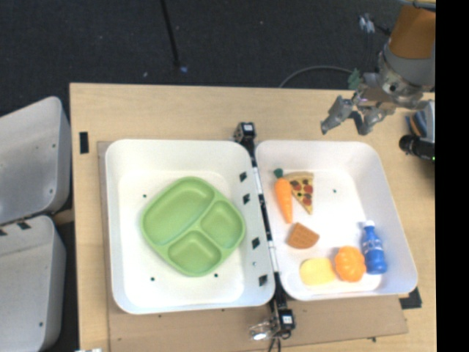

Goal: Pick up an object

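Gripper spread open and empty, up at one o'clock beyond the right bin of toy food.

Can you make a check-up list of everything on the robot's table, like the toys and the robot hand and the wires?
Surface: wooden bench bearing two white bins, the left bin and the right bin, side by side.
Job's things: in the right bin, a carrot beside a pizza slice, a brown wedge, a yellow piece next to an orange fruit, and a blue bottle.
Clutter: a green divided plate in the left bin.
Grippers: the gripper hangs above the bench beyond the right bin, fingers apart, holding nothing.
Cables: a thin cable curves over the bench's far edge.
Surroundings: dark floor; white panels at left.
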You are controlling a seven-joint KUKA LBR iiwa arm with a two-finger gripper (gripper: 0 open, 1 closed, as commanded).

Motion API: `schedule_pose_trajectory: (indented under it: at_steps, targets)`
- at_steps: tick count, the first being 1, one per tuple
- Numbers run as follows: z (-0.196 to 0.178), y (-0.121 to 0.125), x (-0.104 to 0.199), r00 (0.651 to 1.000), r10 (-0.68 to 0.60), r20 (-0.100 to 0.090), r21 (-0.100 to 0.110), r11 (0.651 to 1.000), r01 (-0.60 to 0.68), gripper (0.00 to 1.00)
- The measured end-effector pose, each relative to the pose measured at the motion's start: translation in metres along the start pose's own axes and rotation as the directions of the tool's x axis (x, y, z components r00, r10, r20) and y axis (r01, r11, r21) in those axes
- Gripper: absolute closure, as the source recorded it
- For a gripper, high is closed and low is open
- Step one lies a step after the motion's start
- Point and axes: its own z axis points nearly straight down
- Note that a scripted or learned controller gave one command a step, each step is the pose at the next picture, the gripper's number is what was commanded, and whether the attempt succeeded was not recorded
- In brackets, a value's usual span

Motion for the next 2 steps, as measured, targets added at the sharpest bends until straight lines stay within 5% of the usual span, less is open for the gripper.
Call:
schedule_pose_trajectory:
  at_steps: [1,2]
  targets:
    - [-0.008,0.002,0.0,1.0,-0.003,0.003,-0.012,1.0,0.003,0.0]
    - [0.054,-0.001,0.001,1.0,-0.002,0.003,-0.007,1.0,0.002,0.0]
